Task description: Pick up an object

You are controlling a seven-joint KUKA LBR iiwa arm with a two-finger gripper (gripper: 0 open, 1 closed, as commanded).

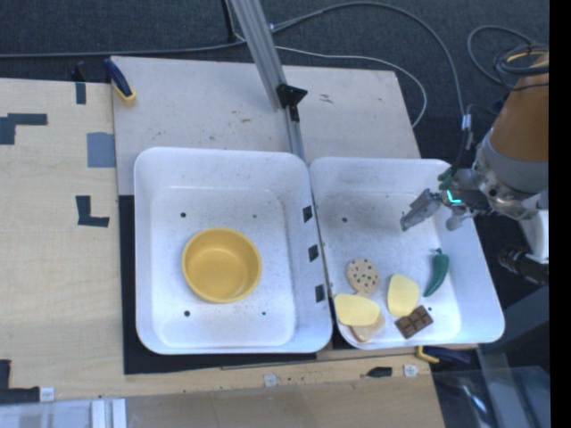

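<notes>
In the right bin (375, 181), several small items lie near the front: a speckled cookie (362, 275), two yellow pieces (357, 310) (402, 294), a brown chocolate square (413, 322) and a green pepper (436, 273). A yellow bowl (221, 264) sits in the left bin (161, 194). My gripper (437, 217) hangs over the right bin's right side, above and behind the pepper. It is open, its two fingers apart with nothing between them.
A metal pole (263, 47) slants down from the top to the wall between the bins. Cables lie on the dark floor at the upper right. A yellow-and-blue tool (119, 80) rests at the bench's back left.
</notes>
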